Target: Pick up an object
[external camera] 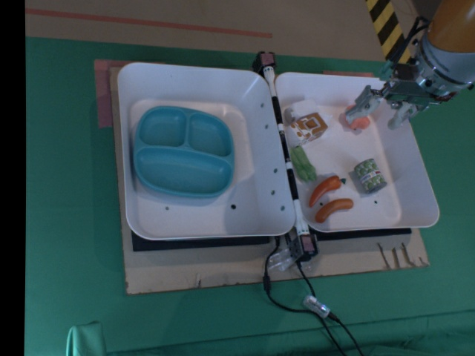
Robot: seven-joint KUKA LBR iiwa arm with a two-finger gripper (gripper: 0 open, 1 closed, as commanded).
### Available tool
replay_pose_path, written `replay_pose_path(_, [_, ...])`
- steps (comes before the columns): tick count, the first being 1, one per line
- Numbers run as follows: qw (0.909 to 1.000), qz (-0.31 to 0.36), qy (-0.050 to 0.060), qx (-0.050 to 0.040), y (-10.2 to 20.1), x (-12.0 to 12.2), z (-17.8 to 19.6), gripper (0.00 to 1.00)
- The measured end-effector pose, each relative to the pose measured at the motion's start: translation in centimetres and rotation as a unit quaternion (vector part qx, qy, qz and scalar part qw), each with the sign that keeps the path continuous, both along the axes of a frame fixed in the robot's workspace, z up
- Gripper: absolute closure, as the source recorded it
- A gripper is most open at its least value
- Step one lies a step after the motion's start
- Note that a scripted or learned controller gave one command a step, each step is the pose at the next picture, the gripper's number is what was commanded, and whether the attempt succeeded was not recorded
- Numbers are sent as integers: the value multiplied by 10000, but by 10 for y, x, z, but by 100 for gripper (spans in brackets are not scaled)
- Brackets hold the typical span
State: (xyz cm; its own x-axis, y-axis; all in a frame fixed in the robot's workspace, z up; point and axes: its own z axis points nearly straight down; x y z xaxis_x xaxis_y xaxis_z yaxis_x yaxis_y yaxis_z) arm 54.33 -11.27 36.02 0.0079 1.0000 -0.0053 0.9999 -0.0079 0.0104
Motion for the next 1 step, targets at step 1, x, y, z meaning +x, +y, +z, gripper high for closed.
replay_pose_path(1, [10000, 2, 29, 11, 7, 24, -52, 0])
